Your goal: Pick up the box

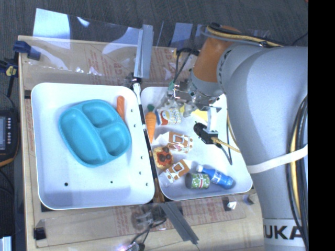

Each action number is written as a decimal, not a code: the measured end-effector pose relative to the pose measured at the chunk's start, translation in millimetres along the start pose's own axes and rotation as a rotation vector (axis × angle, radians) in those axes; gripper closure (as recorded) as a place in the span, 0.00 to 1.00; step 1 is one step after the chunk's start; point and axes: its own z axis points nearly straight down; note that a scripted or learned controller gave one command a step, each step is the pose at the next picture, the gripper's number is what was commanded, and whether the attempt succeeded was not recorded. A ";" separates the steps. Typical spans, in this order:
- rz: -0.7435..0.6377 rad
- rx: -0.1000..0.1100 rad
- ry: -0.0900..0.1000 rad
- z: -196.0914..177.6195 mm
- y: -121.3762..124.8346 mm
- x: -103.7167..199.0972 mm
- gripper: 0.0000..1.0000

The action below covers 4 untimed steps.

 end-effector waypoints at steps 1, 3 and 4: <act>-0.006 -0.002 0.002 -12.5 1.5 2.0 1.00; -0.067 0.003 0.002 -0.7 1.4 -5.6 0.00; -0.073 0.001 0.003 -13.1 3.0 -3.6 1.00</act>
